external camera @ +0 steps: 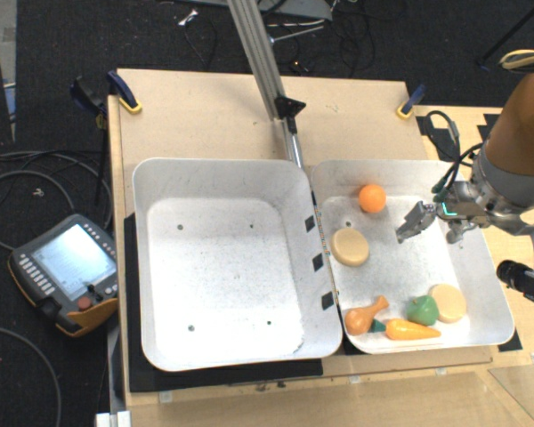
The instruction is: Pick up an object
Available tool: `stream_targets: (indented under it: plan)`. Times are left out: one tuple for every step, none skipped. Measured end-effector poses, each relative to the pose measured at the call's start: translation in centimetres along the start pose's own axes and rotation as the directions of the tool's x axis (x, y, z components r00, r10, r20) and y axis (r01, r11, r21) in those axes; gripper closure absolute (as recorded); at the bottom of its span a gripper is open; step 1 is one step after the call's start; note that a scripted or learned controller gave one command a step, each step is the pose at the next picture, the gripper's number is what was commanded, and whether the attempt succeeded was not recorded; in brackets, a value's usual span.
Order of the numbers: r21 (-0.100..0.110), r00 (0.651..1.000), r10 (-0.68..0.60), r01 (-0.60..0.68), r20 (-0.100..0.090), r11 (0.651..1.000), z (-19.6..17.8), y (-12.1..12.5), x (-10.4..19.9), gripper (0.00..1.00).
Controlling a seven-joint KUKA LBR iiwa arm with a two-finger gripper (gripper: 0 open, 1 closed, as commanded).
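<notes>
Pincer (436, 224) (fingers spread) above right bin (481, 265) — nothing between them

1. On the wooden bench (205, 118), two shallow white bins sit side by side.
2. The right bin (481, 278) holds an orange ball (371, 198) behind a round beige bun (350, 247).
3. The left bin (218, 261) adjoins it.

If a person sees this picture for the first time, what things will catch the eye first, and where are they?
The eye goes first to the bright toy foods in the right bin: an orange ball near its far edge, a pale round piece by its left wall, and a colourful cluster along the near edge with a carrot. Next is the gripper, reaching in from the right above that bin. The left bin beside it is plain white.
</notes>
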State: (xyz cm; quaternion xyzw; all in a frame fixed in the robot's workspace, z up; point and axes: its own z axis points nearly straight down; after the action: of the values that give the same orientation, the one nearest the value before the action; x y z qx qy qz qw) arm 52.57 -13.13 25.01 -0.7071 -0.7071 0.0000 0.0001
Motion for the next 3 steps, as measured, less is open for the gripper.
stream_targets:
  plan:
    - [0.005,1.0,0.0,0.0,-0.001,1.0,5.2,0.9,0.3,0.0]
    - [0.005,1.0,0.001,-0.001,0.0,1.0,10.4,1.7,-0.3,0.0]
    - [-0.001,1.0,0.001,-0.001,0.001,1.0,15.6,1.7,-0.2,0.0]
